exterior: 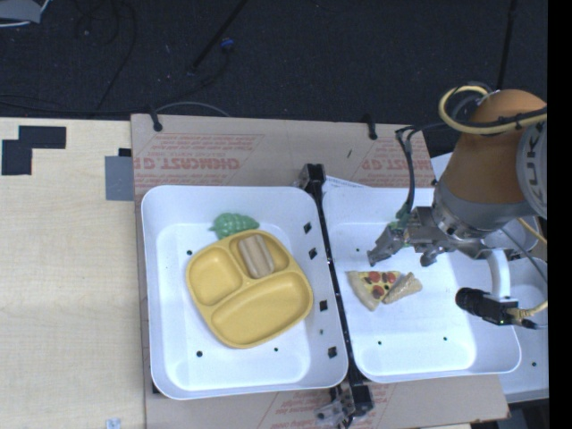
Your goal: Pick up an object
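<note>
While hovering over the right bin (447,351), claw (382,248) fingers spread open, gripping nothing. Pizza slice (382,286) lies just below it; yellow tray (246,289) well left in the other bin.

The arm (492,164) covers the right bin's (420,365) far corner, and the yellow tray (246,315) overlaps the green toy (232,224).

Two white bins side by side on cardboard (268,155), left bin (170,329) and right bin (447,356). Pale wood tabletop (63,284) at left, bearing black marks (31,146) and a grey square (118,177). Dark floor with cables (214,47) beyond.
</note>
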You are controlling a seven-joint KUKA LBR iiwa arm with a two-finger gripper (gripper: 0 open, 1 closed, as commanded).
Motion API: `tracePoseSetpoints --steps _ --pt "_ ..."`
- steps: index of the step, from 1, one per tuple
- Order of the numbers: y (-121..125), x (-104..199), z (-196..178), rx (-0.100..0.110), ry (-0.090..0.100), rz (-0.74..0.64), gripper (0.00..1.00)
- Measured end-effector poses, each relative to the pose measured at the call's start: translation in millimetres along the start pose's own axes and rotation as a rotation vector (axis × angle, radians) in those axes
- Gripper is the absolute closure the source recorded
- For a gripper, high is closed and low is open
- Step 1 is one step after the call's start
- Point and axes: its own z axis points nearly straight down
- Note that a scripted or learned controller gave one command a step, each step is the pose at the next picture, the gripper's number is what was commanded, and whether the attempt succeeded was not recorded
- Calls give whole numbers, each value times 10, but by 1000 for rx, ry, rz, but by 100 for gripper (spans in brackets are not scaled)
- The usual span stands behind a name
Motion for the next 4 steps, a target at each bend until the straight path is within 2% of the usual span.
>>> tracePoseSetpoints --steps 1,2,3,4 --pt "26 -4 -64 -12 -1 -1 0" --pt "13 -55 388 -8 -1 0 0" --pt "25 44 937 -8 0 2 0" --pt "22 50 1220 -12 -2 0 0"
